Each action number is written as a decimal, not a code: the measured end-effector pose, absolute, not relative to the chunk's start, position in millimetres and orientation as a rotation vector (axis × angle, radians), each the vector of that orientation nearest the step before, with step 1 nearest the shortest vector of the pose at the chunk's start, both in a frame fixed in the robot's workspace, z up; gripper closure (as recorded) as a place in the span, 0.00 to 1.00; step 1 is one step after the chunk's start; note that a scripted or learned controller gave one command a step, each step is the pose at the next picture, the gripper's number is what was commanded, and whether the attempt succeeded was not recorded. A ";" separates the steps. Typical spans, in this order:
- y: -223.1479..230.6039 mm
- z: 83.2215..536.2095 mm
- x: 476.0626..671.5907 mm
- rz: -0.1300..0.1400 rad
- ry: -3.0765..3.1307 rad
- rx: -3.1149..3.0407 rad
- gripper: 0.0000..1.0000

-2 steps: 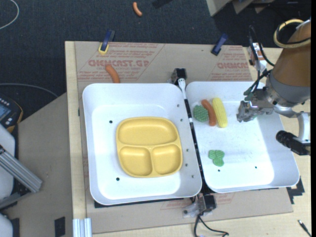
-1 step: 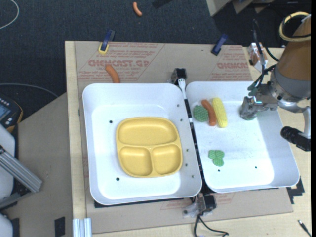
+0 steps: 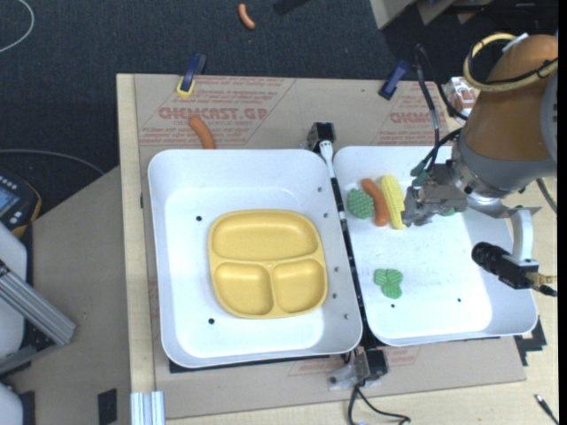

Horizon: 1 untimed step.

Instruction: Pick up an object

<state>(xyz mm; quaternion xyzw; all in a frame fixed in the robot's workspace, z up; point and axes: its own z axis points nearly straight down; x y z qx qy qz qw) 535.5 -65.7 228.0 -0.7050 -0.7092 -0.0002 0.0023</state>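
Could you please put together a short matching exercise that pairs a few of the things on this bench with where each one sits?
Things:
1. yellow divided plate
2. corn cob
3. green leafy piece
4. orange sausage

Places:
A. on the cardboard, outside the bins
B. right bin, far side, beside the gripper
C. middle of the left bin
D. right bin, near the middle, alone

Pairs: 1-C, 2-B, 3-D, 4-A

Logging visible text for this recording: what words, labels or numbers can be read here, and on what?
"CHEMCAST GP", red print on the brown protective sheet covering the bench, behind the left white bin.
Red print on that sheet behind the right white bin: partly hidden, unreadable.
Nothing legible elsewhere.
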 end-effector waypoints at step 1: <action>-20.4 226.3 520.3 0.000 -2.224 -2.213 1.00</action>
